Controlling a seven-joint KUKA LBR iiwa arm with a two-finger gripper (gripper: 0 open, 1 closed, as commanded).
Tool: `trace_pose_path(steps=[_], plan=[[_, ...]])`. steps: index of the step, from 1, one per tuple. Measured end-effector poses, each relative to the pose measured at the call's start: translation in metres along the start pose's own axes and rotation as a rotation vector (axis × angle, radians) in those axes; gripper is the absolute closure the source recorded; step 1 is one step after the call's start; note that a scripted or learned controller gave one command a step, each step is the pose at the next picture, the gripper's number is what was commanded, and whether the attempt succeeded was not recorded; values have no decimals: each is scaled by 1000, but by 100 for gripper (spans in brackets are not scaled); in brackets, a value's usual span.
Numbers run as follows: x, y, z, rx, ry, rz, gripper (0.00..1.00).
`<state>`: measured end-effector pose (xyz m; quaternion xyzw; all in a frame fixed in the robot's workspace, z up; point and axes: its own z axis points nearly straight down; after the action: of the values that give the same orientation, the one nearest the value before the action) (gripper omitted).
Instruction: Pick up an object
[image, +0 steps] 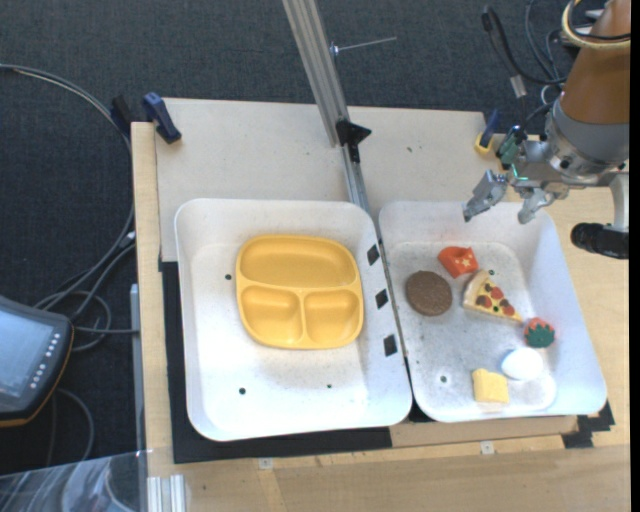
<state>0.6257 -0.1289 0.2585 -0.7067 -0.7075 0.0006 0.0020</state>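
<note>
Camera view: ridged yellow plastic tray (298, 291), flat brown disc (429, 293).

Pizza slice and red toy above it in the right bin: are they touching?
Cannot tell. In the camera view the pizza slice tip sits right against the red toy lower edge, no plain gap or contact.

Grey wrist under an orange band; metal hand (509, 201) with two grey fingers (481, 197); dark cables above.
</note>
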Motion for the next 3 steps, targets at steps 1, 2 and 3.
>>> trace_pose_path(steps=[1,2,3], plan=[[0,0,0,0,0,0,0],[7,-8,52,4,0,1,0],[6,-8,94,4,0,1,0]])
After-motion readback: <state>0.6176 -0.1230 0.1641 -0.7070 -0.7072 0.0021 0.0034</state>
